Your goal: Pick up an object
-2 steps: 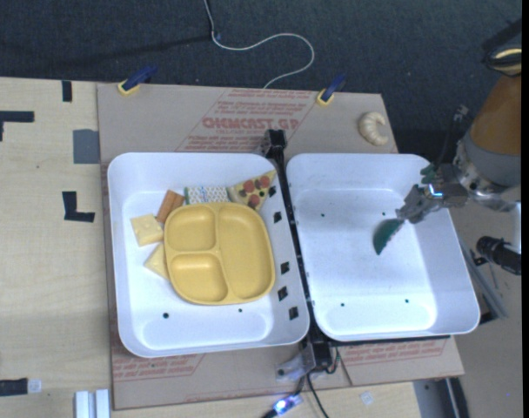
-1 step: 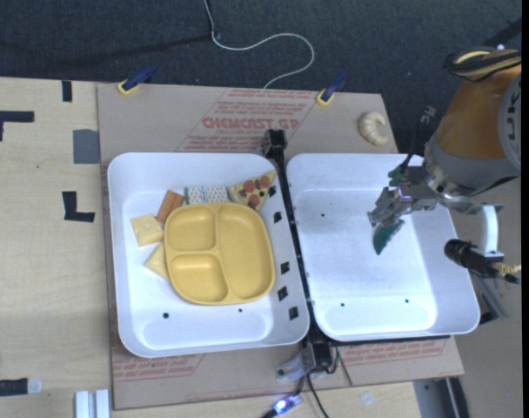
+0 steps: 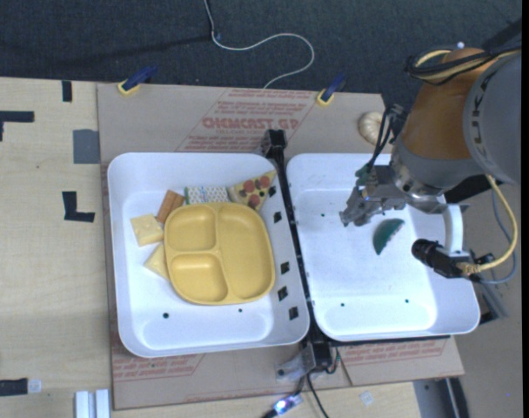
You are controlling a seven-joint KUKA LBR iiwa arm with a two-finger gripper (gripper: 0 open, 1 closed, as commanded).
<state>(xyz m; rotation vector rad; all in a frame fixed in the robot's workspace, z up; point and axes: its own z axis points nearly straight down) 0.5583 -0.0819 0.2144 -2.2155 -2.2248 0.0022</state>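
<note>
Scene: two white bins side by side at frame centre, on cardboard sheet over wooden bench.
Left bin: holds yellow divided plate, with small flat toy pieces tucked along its upper and left edges, tan square among them.
Right bin: mostly bare floor; one small dark-green item at right of centre.
Arm: enters from right edge of frame, orange band at upper right, wrist tilted down toward right bin.
Gripper: low over upper middle of right bin, just left of the green item.
Finger state: cannot tell, tips dark and blurred together against the bin floor.
Holding: nothing visible between tips; no grasp claimed.
Task object: likely the green item, nearest candidate; lies just right of and slightly below the tips, apart from them, partly under the wrist hardware.
Stage: judged as approach, pick not yet made.
Doing it well: shift tips right and slightly down-frame to centre over the green item; descend straight until near the floor; straddle its narrow width, since it looks thin and flat; close only once it sits between the tips.
Risk: flat piece may slip out or get pushed along the smooth floor; bin wall at right limits room.
</note>
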